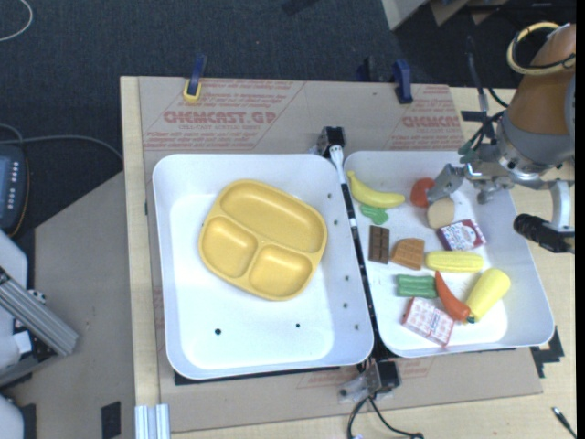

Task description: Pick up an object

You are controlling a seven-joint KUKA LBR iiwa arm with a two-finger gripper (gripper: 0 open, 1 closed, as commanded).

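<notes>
Two white bins sit side by side on a brown board. The left bin (183,327) holds one thing, a yellow plate (263,239) with three parts (one long part on the far side and two small ones on the near side). It lies in the middle of that bin, a bit toward the far end.

The right bin (526,323) holds many small toy foods. At its left side a yellow banana (373,193) lies far back, with a small green piece (374,214) just near it. Nearer lies a dark brown chocolate bar (378,243), and a tan cracker (409,252) is just right of it. Nearer still is a green bit (416,285), and then a red and white packet (427,321) at the near edge.

In the middle a red tomato (421,192) sits far back, touching a pale bread piece (441,213). A second red and white packet (460,235) lies right of the bread. A yellow corn cob (454,262) lies flat below it. A red and orange chili (451,298) slants toward the near side, next to a yellow lemon shape (487,292).

The gripper (457,179) hangs over the far part of the right bin, just by the tomato and the bread. I cannot tell if its jaws are apart or together. The grey arm with its orange band (539,108) comes in from the right.
</notes>
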